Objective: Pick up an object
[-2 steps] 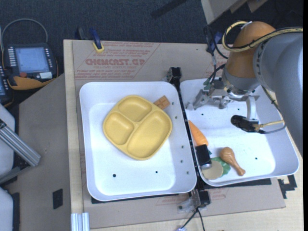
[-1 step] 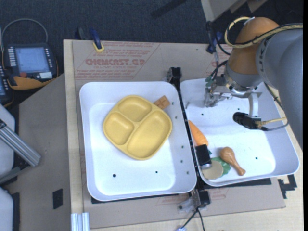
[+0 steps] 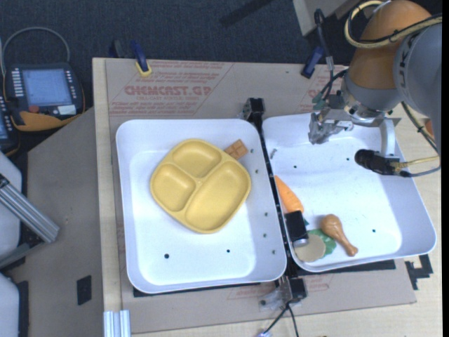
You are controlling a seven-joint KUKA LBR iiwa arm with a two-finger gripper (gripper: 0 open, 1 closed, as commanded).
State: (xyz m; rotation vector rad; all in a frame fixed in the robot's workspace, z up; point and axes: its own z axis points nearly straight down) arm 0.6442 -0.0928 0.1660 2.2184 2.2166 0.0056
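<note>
The right bin (image 3: 379,188) holds an orange carrot-shaped piece (image 3: 287,195) along its left wall, a black block (image 3: 295,227) below it, a green round piece (image 3: 313,248) and a tan drumstick (image 3: 339,233) near the front. My gripper (image 3: 321,133) hangs over the back left part of this bin, well away from those objects, with nothing seen between its fingers. The left bin (image 3: 140,244) holds a yellow divided plate (image 3: 201,184) and a small brown block (image 3: 236,149) at the plate's back right edge.
A black clamp (image 3: 253,108) sits at the back where the two bins meet. A teach pendant (image 3: 43,93) lies off the bench at the left. Cardboard (image 3: 210,83) covers the bench under both bins. A black cylinder (image 3: 375,161) projects from the wrist over the right bin.
</note>
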